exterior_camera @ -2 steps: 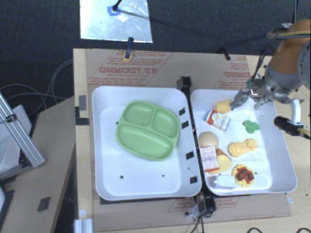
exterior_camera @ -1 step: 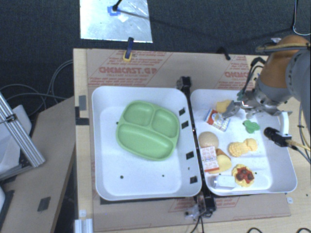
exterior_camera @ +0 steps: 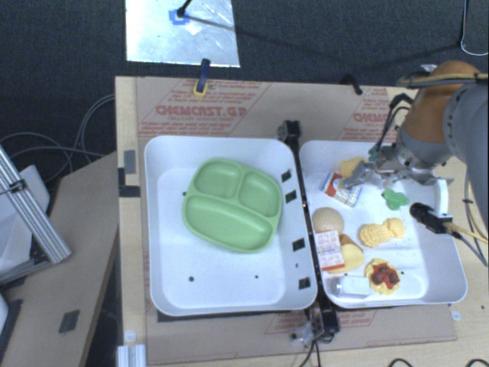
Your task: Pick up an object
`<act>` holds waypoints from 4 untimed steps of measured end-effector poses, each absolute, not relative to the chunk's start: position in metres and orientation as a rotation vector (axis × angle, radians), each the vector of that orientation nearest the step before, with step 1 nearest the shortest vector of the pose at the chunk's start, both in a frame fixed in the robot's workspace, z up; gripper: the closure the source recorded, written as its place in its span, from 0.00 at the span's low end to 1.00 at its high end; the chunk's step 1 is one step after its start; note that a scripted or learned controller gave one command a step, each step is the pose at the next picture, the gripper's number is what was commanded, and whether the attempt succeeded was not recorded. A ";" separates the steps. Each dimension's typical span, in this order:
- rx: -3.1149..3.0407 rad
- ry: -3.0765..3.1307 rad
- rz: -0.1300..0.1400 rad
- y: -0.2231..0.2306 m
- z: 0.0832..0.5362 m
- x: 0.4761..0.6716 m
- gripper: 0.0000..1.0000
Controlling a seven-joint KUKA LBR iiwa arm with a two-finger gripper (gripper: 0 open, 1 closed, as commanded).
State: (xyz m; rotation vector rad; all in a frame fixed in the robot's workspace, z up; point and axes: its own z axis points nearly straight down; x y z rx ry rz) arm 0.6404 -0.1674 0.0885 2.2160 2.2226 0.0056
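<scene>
My gripper [exterior_camera: 356, 177] hangs low over the back of the right bin [exterior_camera: 451, 270], with the arm coming in from the right. Its tip is right at the upper edge of a red, white and blue packet [exterior_camera: 339, 189]; I cannot tell whether it touches. A yellow piece [exterior_camera: 349, 166] lies just behind the gripper. A small green item [exterior_camera: 395, 199] lies to its right. Nearer the front are a tan bun [exterior_camera: 328, 220], a yellow ridged piece [exterior_camera: 380, 233], a red-and-white carton [exterior_camera: 328, 249] and a small pizza [exterior_camera: 383, 275].
The left bin [exterior_camera: 164, 274] holds a green divided plate [exterior_camera: 233, 203]. A black-clipped divider [exterior_camera: 300, 205] runs between the bins. A white flat piece [exterior_camera: 353, 287] lies at the right bin's front edge. A yellow blob [exterior_camera: 354, 258] sits next to the carton.
</scene>
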 end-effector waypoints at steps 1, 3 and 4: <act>2.207 2.221 0.016 -0.166 0.102 0.644 1.00; 2.211 2.221 0.007 -0.174 0.219 0.643 1.00; 2.216 2.228 0.000 -0.146 0.214 0.609 1.00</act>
